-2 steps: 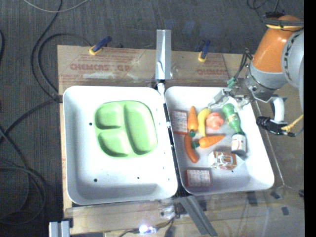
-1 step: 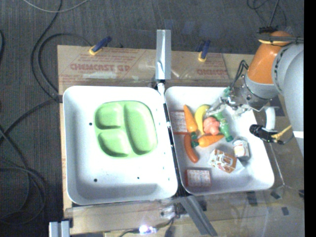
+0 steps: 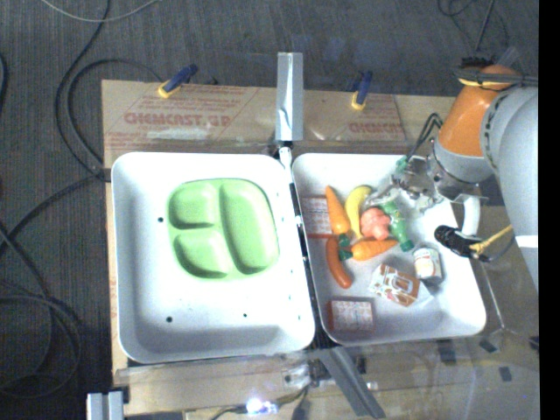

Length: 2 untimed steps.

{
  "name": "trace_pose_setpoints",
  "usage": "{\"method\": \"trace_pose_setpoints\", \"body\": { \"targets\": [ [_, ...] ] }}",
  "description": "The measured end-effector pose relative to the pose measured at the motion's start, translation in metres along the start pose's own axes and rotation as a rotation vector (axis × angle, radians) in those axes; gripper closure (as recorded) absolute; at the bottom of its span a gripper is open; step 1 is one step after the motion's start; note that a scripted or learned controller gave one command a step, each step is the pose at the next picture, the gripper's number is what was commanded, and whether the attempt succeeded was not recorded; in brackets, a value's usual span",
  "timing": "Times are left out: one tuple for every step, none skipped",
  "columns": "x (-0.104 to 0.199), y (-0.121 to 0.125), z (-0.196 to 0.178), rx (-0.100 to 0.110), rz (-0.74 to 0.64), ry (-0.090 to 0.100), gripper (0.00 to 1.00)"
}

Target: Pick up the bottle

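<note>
In the right bin [image 3: 472,309] of the two white bins on the bench, the arm [image 3: 512,143] comes in from the right edge, grey with an orange band. Its claw [image 3: 401,191] hangs over the far right part of that bin. Wires and metal parts crowd the claw, so you cannot tell whether it is wide, narrow or holding anything.

The bottle [image 3: 426,264] appears to be the small pale item lying close to the bin's right wall, about midway along it. It is nearer the front edge than the claw and apart from it. It is small in the view, so take that reading with care.

Toy food crowds the middle of the right bin. A yellow banana [image 3: 357,201] and an orange carrot [image 3: 336,210] lie side by side toward the far edge. A pink fruit [image 3: 374,223] sits just beside them, close under the claw. A second carrot [image 3: 374,248] lies crosswise in front of the fruit, and a red sausage [image 3: 339,266] lies near the bin's left wall. An orange and white packet [image 3: 395,284] rests just left of the bottle. A flat card [image 3: 353,313] lies near the front edge.

The left bin [image 3: 140,322] holds a green divided tray [image 3: 223,227], set toward its far right. Both bins rest on a brown board [image 3: 131,116] fixed by two clamps [image 3: 178,79] at its far edge.
</note>
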State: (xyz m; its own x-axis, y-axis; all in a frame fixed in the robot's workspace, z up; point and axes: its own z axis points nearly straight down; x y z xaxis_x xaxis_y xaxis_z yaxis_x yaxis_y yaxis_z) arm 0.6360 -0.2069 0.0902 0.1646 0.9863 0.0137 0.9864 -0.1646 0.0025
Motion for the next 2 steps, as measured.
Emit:
{"method": "trace_pose_setpoints", "body": {
  "targets": [
    [-0.003,0.0,-0.006,-0.004,-0.001,-0.011,1.0],
    [0.033,-0.067,-0.136,0.007,0.027,-0.014,1.0]
  ]
}}
